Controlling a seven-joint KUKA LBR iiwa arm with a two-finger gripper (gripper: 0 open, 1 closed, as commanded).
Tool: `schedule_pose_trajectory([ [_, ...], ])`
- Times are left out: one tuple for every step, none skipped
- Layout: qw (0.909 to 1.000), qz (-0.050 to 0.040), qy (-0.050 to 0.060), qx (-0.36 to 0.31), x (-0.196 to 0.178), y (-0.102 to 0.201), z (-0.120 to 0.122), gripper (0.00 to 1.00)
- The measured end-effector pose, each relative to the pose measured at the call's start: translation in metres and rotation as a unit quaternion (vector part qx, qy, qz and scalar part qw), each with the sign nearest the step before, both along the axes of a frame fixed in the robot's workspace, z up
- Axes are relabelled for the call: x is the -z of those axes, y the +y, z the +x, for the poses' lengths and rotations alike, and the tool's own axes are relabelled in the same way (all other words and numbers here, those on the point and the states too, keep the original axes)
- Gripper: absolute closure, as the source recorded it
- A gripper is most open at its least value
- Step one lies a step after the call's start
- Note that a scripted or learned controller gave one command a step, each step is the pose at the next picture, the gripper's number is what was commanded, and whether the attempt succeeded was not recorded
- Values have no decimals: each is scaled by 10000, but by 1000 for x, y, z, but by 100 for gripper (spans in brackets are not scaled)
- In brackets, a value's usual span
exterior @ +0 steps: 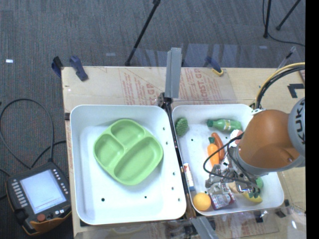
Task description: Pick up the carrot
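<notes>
The carrot (pixel 214 152) lies in the right bin (pixel 195 148), an orange stick pointing roughly toward the far side, with a darker orange-red piece (pixel 218 139) lying against its right side. My gripper (pixel 224 179) hangs over the near half of the right bin, just in front of and slightly right of the carrot's near end. The arm's orange band (pixel 269 141) covers the bin's right part. A black cable crosses the carrot's near end.
The right bin also holds a green bottle (pixel 225 125), a green brush (pixel 181 127), a white tube (pixel 188 176), an orange ball (pixel 202 201), a red packet (pixel 222 200) and a yellow-green item (pixel 254 196). The left bin holds a green divided plate (pixel 128 151).
</notes>
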State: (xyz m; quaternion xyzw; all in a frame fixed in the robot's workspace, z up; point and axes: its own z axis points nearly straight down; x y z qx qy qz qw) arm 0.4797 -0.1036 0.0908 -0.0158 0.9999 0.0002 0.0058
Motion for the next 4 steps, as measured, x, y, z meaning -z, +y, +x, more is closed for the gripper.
schedule_pose_trajectory([
  [9750, 14, 63, 2220, 4, -11, 47, 100],
  [9756, 36, 16, 2195, -101, 99, 65, 100],
  [9927, 6, 66, 1204, -128, 84, -1, 100],
  [10000, -3, 20, -23, -261, 56, 9, 100],
])
